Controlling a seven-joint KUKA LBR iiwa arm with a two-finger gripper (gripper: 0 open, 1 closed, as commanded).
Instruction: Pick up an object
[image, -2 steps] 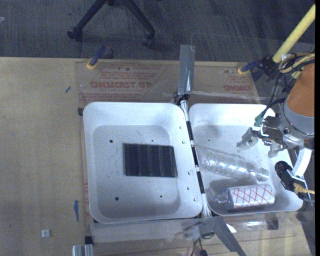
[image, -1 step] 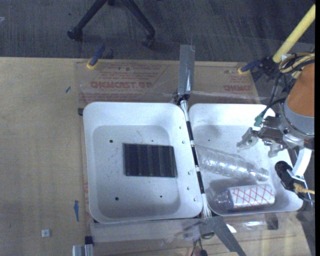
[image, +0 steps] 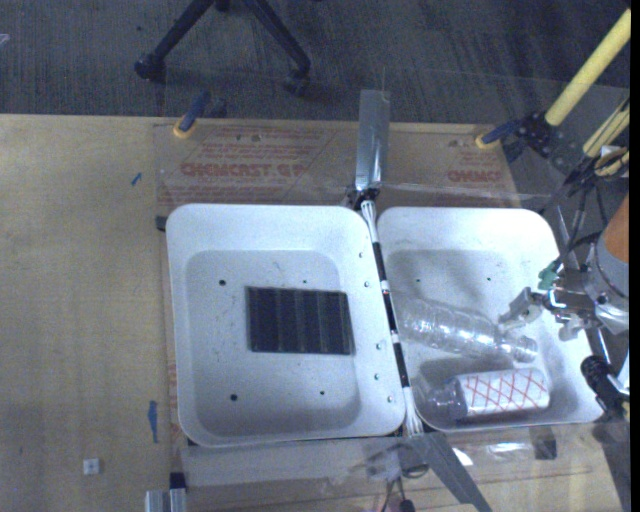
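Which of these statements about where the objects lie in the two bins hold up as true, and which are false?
1. A dark ribbed rectangular pad lies in the left bin. True.
2. A clear plastic bottle lies in the left bin. False: it lies in the right bin.
3. A red-and-white crosshatched box sits near the right bin's front edge. True.
4. The bottle stands upright. False: it lies on its side.
5. The gripper is over the left bin. False: it is at the right bin's right side.

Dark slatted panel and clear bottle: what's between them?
Camera view: bare floor of the left bin, the bins' adjoining rims, then the clear bottle. Dark slatted panel lies flat.
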